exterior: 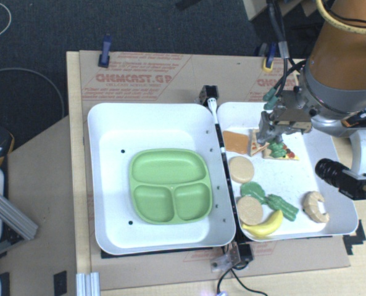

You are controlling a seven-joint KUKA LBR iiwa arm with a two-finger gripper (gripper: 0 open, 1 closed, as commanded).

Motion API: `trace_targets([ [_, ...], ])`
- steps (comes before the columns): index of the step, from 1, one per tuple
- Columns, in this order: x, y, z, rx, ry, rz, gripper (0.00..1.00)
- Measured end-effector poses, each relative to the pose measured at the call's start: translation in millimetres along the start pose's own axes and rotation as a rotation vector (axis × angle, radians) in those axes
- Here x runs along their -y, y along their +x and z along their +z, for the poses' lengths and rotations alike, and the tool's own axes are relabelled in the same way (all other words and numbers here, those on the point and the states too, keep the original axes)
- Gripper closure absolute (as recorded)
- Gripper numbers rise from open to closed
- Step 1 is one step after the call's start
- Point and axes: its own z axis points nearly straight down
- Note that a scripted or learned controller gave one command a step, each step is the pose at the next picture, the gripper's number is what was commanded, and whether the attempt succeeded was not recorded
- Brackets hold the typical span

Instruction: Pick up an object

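My gripper [268,139] hangs low over the back of the right bin [331,165], hiding part of what is under it. Directly below it lies a pizza slice toy [281,153] with red and green toppings, and a brown toast slice [235,142] lies just to its left. Further forward in the same bin are a round tan biscuit [241,168], a second one [250,210], a green leafy piece [253,189], a green pepper-like piece [281,203], a yellow banana [264,226] and a bitten brown-and-white pastry [315,207].
The left bin [108,134] holds a green divided plate [170,185]. A black divider rail [221,150] runs between the bins. The arm's big grey and orange body [343,48] looms over the back right corner. A black fixture [340,176] sits at the right bin's edge.
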Motion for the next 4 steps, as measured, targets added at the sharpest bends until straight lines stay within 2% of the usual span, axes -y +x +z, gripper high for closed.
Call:
trace_targets([
  [1,7,2,179,0.002,0.033,0.004,1.0],
  [2,-105,-25,200,0.004,0.011,0.002,1.0],
  [3,-81,22,199,0.0,0.02,-0.002,1.0],
  [4,-1,92,283,-0.002,0.027,-0.005,1.0],
])
